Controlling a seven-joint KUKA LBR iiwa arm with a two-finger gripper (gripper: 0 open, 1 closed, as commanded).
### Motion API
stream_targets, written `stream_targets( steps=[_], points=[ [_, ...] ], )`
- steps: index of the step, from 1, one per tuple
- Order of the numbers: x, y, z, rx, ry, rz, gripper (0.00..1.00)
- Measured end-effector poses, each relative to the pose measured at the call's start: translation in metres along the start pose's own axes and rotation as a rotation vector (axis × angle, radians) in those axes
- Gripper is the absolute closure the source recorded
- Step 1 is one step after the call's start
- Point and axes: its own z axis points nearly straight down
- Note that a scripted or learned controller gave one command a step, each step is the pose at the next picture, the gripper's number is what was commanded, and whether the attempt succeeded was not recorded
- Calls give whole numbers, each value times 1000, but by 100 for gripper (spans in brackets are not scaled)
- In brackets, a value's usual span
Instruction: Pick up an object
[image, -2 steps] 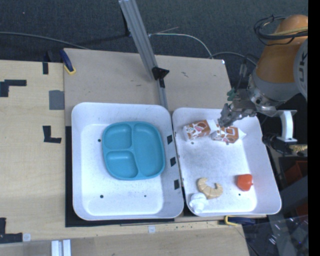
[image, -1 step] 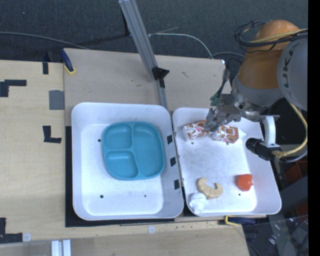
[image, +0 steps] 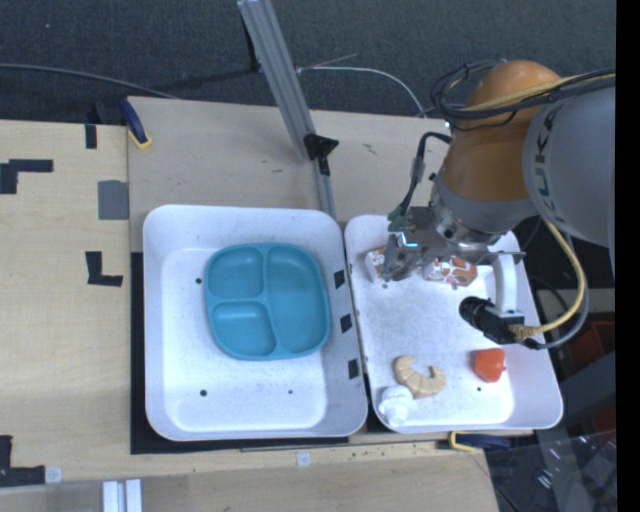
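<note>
Left bin (image: 170, 330): a smooth teal plate (image: 268, 300) with three compartments, centre-left of frame.
Right bin (image: 530, 400): a pale curled croissant (image: 420, 376) and an orange-red block (image: 489, 364) at lower right — a crinkly wrapped item (image: 450, 270) at its top.
My gripper (image: 400, 262): low over that bin's upper left — whether my fingers are spread or holding anything, I cannot tell.

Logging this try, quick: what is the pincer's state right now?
Pincer: low at the right bin's far end, beside a small packet; open or closed cannot be told.
</note>
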Motion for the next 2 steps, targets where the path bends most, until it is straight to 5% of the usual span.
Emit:
stream_targets(
  steps=[2],
  points=[
    [98, -25, 12, 0, 0, -2, 100]
  ],
)
